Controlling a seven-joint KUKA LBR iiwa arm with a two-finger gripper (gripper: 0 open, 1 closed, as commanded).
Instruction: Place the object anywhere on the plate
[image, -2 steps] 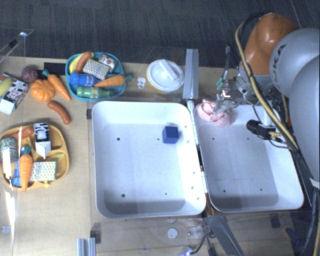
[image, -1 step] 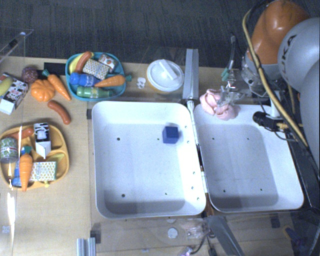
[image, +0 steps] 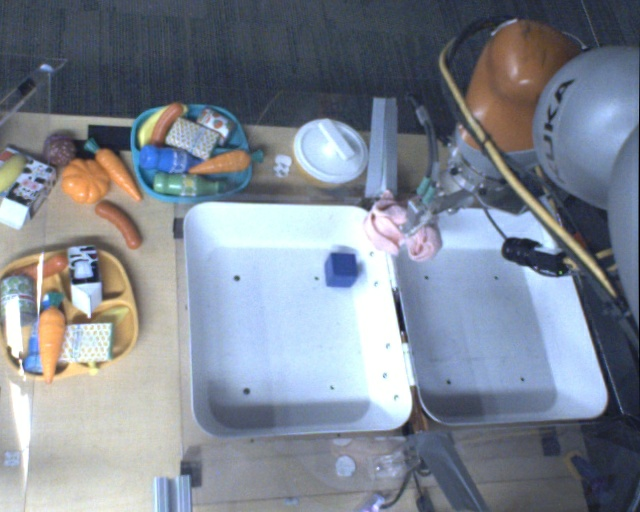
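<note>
The left white bin (image: 290, 320) holds a single blue cube (image: 342, 268), lying to the left of the fingers and a little lower in the camera view. The right white bin (image: 505, 330) has the gripper (image: 418, 222) over its far left corner, close to the wall shared by the two bins. Beyond the bins, up and left of the fingers, stands a round white lidded container (image: 331, 150). Farther left, a blue bowl (image: 190, 150) is heaped with toy food: a carrot, a banana, a blue bottle and small cartons. Well to the left, a yellow plate (image: 120, 300) carries a carrot, small cartons and a bottle. A toy pumpkin (image: 84, 180), a loose carrot and a sausage lie on the bench between bowl and plate.

The pink object (image: 400, 232) is soft-looking, pale pink and lumpy, with two rounded lobes; its kind cannot be told. It sits at the fingertips, straddling the bins' shared wall, its long axis running roughly left to right. The fingers seem closed on it, though the contact is blurred.
</note>
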